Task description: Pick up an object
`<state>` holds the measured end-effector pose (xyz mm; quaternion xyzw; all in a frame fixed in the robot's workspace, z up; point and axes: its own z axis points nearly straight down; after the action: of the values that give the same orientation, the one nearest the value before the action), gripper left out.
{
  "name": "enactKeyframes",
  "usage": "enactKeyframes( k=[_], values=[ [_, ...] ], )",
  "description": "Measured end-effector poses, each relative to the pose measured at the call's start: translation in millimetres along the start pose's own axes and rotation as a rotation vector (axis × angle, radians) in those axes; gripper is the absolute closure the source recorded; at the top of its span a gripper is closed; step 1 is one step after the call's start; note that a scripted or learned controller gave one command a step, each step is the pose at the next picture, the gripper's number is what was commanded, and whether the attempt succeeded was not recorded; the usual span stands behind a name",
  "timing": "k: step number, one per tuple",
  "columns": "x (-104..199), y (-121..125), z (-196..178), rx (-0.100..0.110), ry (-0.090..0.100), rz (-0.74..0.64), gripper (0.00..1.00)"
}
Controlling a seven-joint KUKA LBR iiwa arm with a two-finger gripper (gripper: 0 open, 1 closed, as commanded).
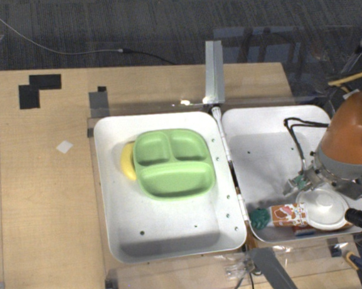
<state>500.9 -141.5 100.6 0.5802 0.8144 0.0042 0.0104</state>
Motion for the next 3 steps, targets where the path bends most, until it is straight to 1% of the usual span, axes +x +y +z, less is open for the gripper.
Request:
enactKeyframes(
  k=[1,2,3],
  values=[
    [5.0,-1.1,10.7,0.007,0.003,-0.062,1.00],
    [4.3,1.2,0.2,0.003,0.002,-0.064,1.00],
    [-3.3,12.5,3.8,0.015,0.011,-0.058,1.00]
  ],
)
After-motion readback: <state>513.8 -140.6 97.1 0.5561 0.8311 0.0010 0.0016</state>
